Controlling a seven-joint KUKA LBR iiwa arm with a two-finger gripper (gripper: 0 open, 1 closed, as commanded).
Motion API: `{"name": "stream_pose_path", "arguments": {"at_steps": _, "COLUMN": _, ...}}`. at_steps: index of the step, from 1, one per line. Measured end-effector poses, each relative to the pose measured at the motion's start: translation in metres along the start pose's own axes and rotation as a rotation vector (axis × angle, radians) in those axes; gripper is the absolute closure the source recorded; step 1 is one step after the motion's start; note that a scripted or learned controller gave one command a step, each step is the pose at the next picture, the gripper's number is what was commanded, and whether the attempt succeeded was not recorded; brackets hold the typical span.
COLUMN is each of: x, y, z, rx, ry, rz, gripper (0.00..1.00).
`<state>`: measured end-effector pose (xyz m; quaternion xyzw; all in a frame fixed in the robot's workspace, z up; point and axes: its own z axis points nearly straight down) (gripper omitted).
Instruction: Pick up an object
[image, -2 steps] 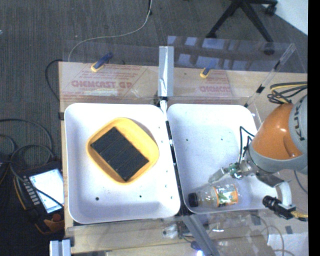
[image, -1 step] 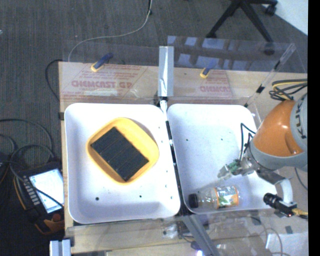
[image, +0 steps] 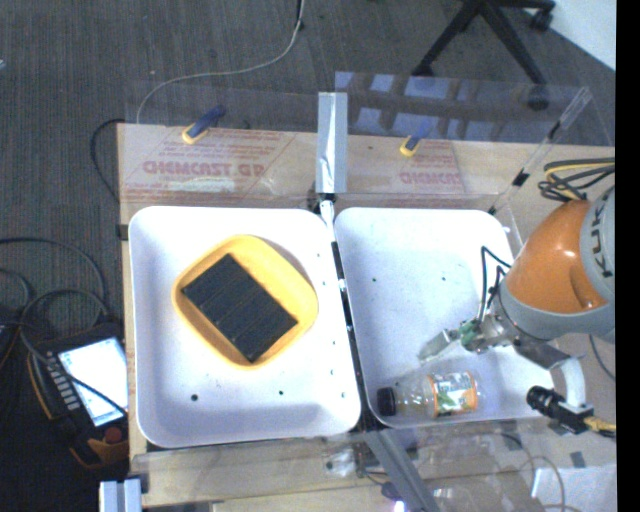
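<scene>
the bottle (image: 432, 393) lies on its side against the near wall of the right bin (image: 410, 260). round and smooth as it looks, it could roll or slip away if the claw (image: 455, 340) comes down off-centre, and the wall may block a finger. the claw hovers just above and beside the bottle, apparently apart from it; whether it is spread or pressed together, i cannot tell.
</scene>
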<state>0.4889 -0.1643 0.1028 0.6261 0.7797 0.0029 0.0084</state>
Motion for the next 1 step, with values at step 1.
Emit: {"name": "stream_pose_path", "arguments": {"at_steps": 1, "x": -0.0383, "y": 0.0545, "z": 0.0123, "rx": 0.005, "ry": 0.004, "rz": 0.241, "gripper": 0.0}}
